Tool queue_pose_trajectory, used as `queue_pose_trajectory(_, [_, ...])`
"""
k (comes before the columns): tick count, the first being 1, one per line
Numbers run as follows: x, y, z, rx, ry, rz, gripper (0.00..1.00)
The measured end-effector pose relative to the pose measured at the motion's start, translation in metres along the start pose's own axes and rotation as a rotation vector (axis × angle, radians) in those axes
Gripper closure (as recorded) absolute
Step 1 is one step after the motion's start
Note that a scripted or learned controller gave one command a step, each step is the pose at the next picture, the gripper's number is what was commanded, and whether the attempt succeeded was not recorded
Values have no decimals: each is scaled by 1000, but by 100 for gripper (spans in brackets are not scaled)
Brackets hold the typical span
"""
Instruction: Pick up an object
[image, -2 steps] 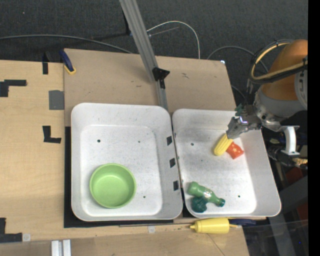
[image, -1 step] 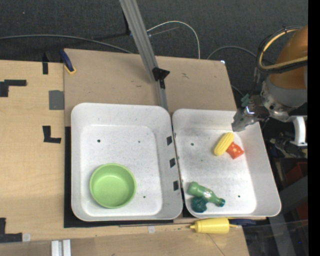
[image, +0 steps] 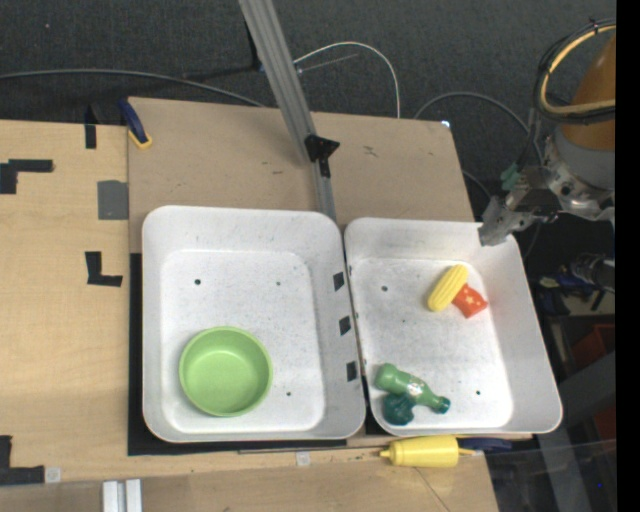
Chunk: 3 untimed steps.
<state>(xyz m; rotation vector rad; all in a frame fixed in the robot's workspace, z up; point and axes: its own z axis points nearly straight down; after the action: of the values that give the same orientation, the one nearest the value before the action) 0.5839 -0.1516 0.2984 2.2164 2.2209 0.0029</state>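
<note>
Approach phase, by my read: the gripper (image: 497, 228) hangs at the upper right of the frame, just over the top right corner of the right bin (image: 520, 290), and nothing sits between its tips. Whether the jaws are spread or closed I can't tell from here; the end is small and blurred against the dark background.

Nearest candidate is the yellow corn cob (image: 447, 287), in the upper right part of that bin, with a small red piece (image: 471, 301) touching its lower right side. I can't make out what the red thing is. The cob's long axis runs on a slant, from lower left up to upper right, blunt end toward the upper right.

Lower in the same bin lies a green bottle (image: 410, 386), long axis tilting from upper left down to lower right. A green bowl (image: 226, 371) sits in the lower left of the left bin (image: 160, 300), and a yellow bottle (image: 424, 452) rests on the surface below the right bin.

Next move, I'd say: slide down and left over the cob, turn the wrist across its slant, then descend, keeping clear of the red piece.
</note>
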Motion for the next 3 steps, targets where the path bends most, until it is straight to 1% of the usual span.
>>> queue_pose_trajectory(1, [40, -10, 12, 7, 2, -2, 100])
queue_pose_trajectory(2, [87, -27, 13, 7, 3, -3, 100])
queue_pose_trajectory(3, [135, -30, 29, 8, 2, -3, 100])
